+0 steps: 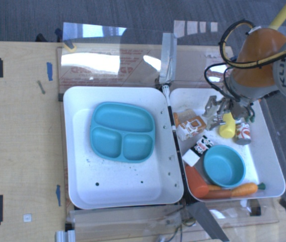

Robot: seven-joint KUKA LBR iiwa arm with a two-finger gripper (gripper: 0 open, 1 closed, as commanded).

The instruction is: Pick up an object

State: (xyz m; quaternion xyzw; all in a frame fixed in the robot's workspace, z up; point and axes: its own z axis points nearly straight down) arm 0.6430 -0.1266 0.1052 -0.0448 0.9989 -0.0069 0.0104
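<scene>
Right bin (271, 150): gripper (227, 116) low at the back, finger state unclear, touching a yellow toy (227, 128). Blue bowl (224, 166) and carrot (233, 189) crowd the front edge. Left bin (77, 150): blue divided plate (123, 131), margins open.

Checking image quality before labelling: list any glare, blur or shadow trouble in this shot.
Camera view: strong glare on the clear panel behind the left bin; the gripper and the small items near it are soft and cluttered; the plate and bowl are evenly lit, with soft shadows.
</scene>
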